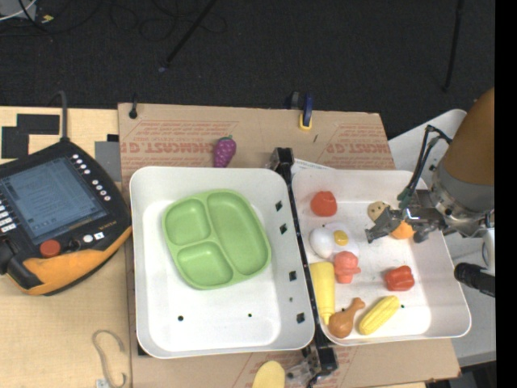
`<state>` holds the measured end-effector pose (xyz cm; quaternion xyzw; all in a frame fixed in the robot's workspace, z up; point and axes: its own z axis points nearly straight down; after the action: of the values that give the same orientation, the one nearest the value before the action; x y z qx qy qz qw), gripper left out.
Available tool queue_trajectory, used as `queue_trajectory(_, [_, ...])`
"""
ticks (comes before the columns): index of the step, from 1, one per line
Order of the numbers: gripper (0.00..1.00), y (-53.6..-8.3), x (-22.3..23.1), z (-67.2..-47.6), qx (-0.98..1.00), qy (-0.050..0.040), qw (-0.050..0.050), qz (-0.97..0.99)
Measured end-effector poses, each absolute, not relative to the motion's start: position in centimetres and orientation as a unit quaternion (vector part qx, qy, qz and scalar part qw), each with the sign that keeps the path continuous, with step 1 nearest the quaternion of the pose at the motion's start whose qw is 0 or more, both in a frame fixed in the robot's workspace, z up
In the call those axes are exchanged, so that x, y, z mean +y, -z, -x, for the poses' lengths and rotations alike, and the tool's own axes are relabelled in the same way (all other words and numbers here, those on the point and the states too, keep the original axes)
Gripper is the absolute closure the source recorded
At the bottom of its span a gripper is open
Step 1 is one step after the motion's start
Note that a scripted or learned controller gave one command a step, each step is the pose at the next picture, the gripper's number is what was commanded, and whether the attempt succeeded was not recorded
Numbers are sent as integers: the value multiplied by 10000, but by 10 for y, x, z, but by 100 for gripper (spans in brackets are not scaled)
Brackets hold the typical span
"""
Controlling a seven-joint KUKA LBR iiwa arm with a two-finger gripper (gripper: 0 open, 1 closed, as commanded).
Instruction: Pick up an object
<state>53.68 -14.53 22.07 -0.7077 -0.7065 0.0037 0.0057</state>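
Gripper [398,226] low in right bin [452,297], fingers spread apart around small orange piece [401,231] near the bin's right middle, not clearly clamped yet. Looks like light, hard, smooth plastic toy food, likely slippery and prone to squirt out; best pinched across its widest middle, squarely. Red pepper [399,278] just below, cookie [376,211] close at left.

This is a robotics lab — a test bench, not a home. A teach pendant [56,208] with a screen and orange grip lies at the left, loose cables [97,6] trail over dark floor behind, and two white bins [218,330] sit on clamped cardboard [258,132] — one holding plastic toy food [355,273].
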Motion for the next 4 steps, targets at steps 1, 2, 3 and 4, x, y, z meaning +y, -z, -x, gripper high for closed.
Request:
queue_trajectory(1, [0,-226,-146,-539,-7071,-6,15,7071])
queue_trajectory(2, [0,-181,-149,-536,-7074,-18,31,7068])
queue_trajectory(3, [0,-124,-152,-535,-7068,15,-5,7074])
queue_trajectory(4, [0,-118,-154,-537,-7062,30,-47,7080])
